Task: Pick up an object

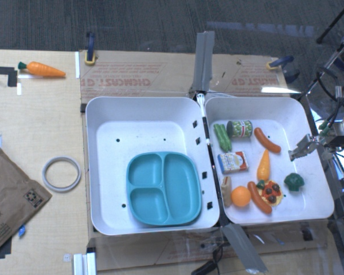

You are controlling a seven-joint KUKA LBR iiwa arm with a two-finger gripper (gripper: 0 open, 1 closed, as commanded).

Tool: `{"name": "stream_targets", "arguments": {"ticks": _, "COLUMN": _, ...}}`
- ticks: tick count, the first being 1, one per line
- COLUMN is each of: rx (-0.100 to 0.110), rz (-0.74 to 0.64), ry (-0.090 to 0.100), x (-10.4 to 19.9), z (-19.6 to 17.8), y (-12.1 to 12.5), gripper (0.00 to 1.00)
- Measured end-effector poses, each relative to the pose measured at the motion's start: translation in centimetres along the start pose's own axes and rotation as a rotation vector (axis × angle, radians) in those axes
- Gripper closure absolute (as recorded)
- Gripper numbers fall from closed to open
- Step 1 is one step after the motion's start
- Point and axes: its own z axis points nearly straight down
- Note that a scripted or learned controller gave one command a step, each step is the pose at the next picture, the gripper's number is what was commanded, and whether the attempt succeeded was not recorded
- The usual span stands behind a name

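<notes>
We see a teal three-compartment plastic tray (pixel 163 188) in the left white bin (pixel 103 153). Right of it lie toy foods, including a round orange fruit (pixel 240 196). Farther right, the small metal gripper (pixel 303 148) seems open, holding nothing.

Bright, even overhead light, soft shadows, mild glare on the white bins (pixel 103 153), slightly soft focus.

dark carpet (pixel 132 10), wooden bench (pixel 34 125) (pale)

Outside the bins on the worktop (pixel 34 130): toy carrot (pixel 43 69) far left, tape ring (pixel 61 173), cardboard box (pixel 8 202) at lower left edge.
</notes>
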Motion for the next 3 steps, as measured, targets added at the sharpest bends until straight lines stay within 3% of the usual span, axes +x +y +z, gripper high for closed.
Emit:
{"name": "stream_targets", "arguments": {"ticks": 1, "rx": -0.027, "rz": -0.198, "ry": -0.009, "x": 1.5, "z": 16.4, "y": 10.3, "gripper": 0.0}}
{"name": "stream_targets", "arguments": {"ticks": 2, "rx": -0.004, "rz": -0.136, "ry": -0.001, "x": 1.1, "z": 17.6, "y": 14.3, "gripper": 0.0}}
{"name": "stream_targets", "arguments": {"ticks": 3, "rx": -0.006, "rz": -0.135, "ry": -0.002, "x": 1.0, "z": 16.6, "y": 14.3, "gripper": 1.0}}
